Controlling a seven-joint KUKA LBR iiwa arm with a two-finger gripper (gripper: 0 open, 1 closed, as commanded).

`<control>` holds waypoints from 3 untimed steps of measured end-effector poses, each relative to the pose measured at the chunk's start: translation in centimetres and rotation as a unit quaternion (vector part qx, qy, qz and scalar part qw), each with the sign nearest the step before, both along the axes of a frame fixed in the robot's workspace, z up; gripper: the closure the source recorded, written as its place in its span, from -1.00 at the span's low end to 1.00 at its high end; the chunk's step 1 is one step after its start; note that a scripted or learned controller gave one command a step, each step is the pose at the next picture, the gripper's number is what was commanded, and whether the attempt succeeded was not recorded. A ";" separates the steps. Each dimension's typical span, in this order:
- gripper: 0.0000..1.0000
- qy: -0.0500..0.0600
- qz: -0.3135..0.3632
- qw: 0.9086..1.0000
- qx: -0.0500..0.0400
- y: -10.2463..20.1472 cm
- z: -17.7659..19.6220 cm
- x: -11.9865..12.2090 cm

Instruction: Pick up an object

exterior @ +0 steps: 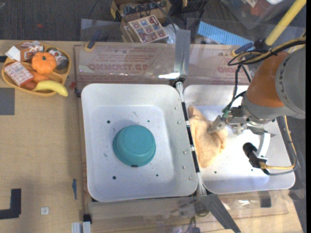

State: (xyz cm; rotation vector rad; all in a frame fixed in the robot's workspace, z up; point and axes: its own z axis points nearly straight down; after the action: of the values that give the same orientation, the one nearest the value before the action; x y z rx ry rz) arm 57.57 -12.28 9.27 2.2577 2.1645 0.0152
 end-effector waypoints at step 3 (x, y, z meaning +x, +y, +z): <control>1.00 -0.003 0.119 0.993 -0.001 2.9 1.2 -0.9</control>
State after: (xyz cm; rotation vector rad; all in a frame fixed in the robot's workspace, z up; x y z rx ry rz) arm 56.70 -9.39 10.42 1.9817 2.4144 0.0223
